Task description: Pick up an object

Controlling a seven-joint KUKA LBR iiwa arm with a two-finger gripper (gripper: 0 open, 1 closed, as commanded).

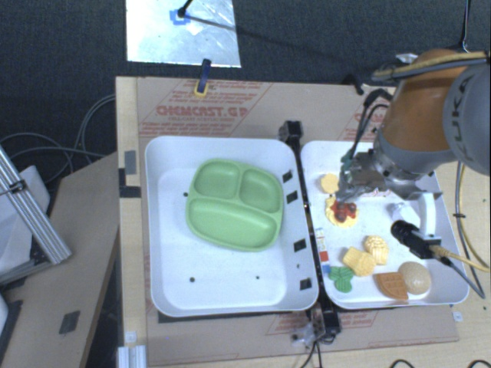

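My gripper [346,203] hangs low in the right bin [445,282], near its upper left part. Its tip is right over a small red and yellow toy food piece [343,216], which it partly hides. I cannot tell whether it touches the piece. A pale yellow round piece [329,182] lies just up and left of the gripper. Nearer the front lie a yellow cheese wedge [358,261], a corn piece [376,245], a green piece [341,282], an orange biscuit [392,285] and a beige egg-like ball [416,276].
The left bin [173,282] holds a green divided plate [234,205] near its middle. A dark divider with clips [305,221] runs between the bins. The arm's grey and orange body [430,113] covers the right bin's far right part.
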